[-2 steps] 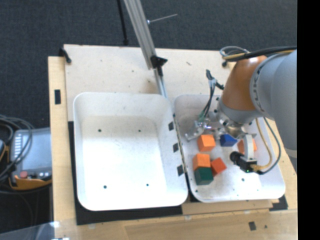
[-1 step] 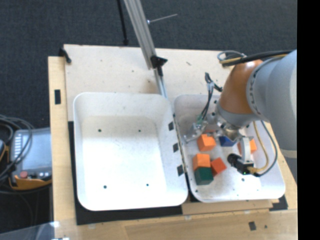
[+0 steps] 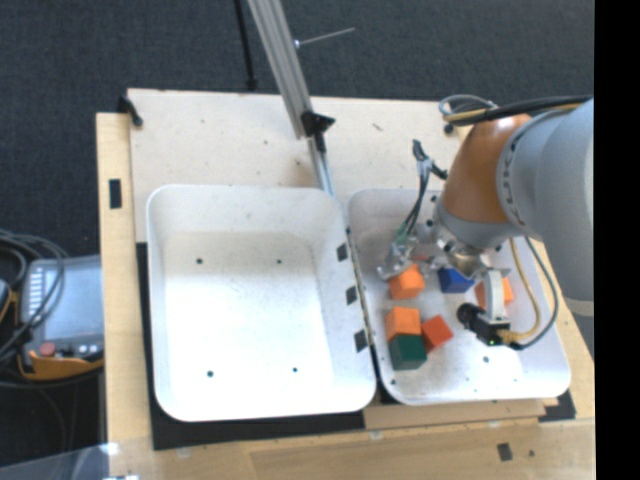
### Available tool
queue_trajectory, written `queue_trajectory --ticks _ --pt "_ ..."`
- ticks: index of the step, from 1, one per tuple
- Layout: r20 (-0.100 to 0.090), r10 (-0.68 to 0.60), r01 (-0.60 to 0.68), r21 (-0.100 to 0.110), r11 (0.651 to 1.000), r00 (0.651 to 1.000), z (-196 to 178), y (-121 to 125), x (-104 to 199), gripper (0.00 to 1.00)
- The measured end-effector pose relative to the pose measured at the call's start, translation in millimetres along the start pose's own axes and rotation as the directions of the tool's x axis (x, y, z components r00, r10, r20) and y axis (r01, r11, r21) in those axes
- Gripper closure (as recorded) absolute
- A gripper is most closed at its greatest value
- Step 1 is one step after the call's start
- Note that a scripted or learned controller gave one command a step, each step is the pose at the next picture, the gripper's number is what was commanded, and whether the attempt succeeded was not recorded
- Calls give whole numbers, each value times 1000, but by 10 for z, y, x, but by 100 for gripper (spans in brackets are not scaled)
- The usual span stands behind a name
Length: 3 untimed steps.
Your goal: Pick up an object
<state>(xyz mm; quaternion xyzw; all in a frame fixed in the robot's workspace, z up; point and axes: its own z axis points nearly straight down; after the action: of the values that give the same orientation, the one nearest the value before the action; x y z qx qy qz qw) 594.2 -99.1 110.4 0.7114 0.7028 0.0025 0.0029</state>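
The grey arm with its orange band is reaching in from the right and hanging over the far part of the right bin. Its wrist is covering the pincer from above, so whether the pincer is wide, narrow or holding anything cannot be told.

The objects are all lying in the right bin. An orange block is sitting just at the left edge of the wrist, near the bin's left wall. Nearer the camera, a second orange block is touching a dark green block just below it, and a small red block is lying just to their right. A blue block is peeking out from under the wrist, and another orange piece is showing to the right of it, partly hidden by the arm's cables.

The left bin is lying beside the right one on the bench. A slanted metal post is rising from the far side of the bench between the bins.
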Motion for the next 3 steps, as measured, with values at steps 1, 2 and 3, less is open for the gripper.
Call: queue_trajectory --ticks 1,2,3 --pt "0 -8 8 3 1000 1000 -476 19 -94 100" --pt "1 -15 15 0 1000 1000 -1102 102 -108 100" --pt "1 -18 18 2 1000 1000 -1587 107 -203 100"
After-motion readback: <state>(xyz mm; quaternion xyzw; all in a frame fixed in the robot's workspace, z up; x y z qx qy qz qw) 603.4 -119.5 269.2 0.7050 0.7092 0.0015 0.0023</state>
